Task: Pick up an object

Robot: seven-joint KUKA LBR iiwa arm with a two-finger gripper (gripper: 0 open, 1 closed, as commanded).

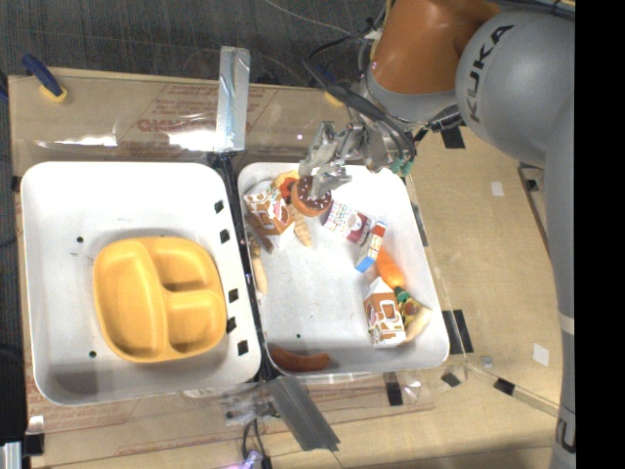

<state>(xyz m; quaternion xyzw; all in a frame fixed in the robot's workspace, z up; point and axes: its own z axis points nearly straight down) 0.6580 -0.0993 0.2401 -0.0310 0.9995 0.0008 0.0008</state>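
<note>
Sausage (301, 361) hugs right bin's (322, 301) near wall; bare floor mid-bin.

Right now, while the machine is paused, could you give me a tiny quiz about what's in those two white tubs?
1. True or false: the yellow divided tray lies in the left bin.
2. Which lies against the right bin's near wall: A) the brown sausage B) a blue cup C) a green ball?
3. Fill in: the tool is over the right bin's ____ end, above a small brown ring-shaped toy.

Key: 1 true; 2 A; 3 far.
</note>
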